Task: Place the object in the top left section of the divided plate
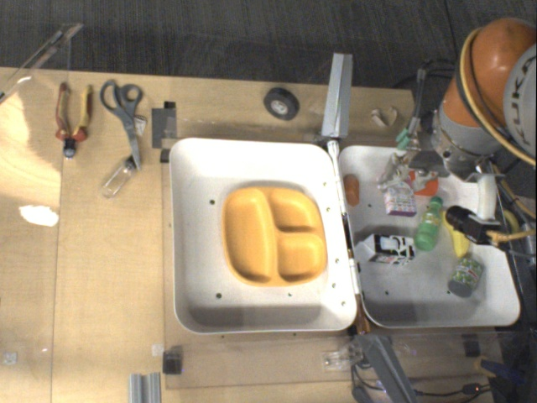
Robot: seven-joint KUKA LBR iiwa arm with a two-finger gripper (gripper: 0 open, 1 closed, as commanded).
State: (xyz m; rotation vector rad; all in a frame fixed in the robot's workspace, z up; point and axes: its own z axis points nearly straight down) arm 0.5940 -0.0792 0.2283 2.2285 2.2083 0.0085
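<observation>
A yellow divided plate point(273, 233) lies in the middle of the left bin point(195, 225). It has one long section on its left and two smaller ones on its right, and nothing lies in any of them. My gripper point(409, 168) hangs over the back of the right bin point(436, 307), just above a white and purple packet point(401, 200). I cannot tell whether it touches the packet. Close by lie a green bottle point(429, 223), a black and white object point(393, 247) and a small orange-brown item point(351, 189).
A yellow item point(458, 240) and a grey-green object point(466, 275) lie at the right bin's right side. On the bench to the left are scissors point(126, 112) and pliers point(71, 116). A tape roll point(281, 102) sits behind the left bin.
</observation>
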